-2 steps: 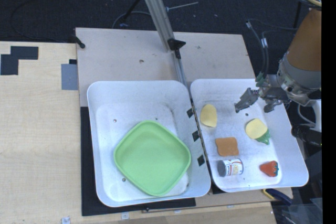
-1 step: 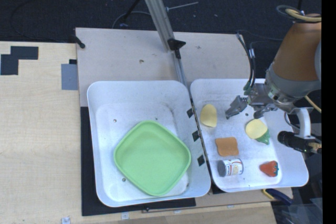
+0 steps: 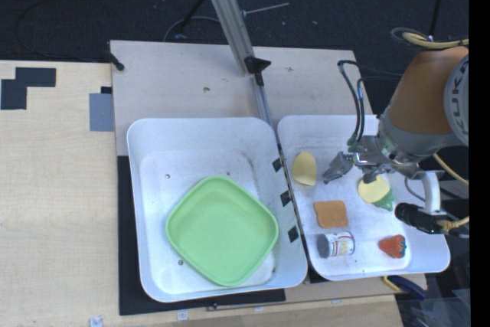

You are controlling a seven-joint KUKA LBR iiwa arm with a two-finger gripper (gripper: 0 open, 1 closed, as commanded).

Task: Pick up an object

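stage: pre-grasp | gripper point(image 3: 338, 167) spread, holding nothing, centre-right of frame | nearest: yellow piece point(image 3: 305, 168), just left | 0 objects lifted

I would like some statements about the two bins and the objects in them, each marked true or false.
1. The green plate lies in the left bin. True.
2. The orange square lies in the left bin. False: it lies in the right bin.
3. The small can lies on its side near the front of the right bin. True.
4. The red object rests on the green plate. False: it lies in the right bin, to the right of the can.
5. The gripper is over the right bin, beside a pale yellow object. True.
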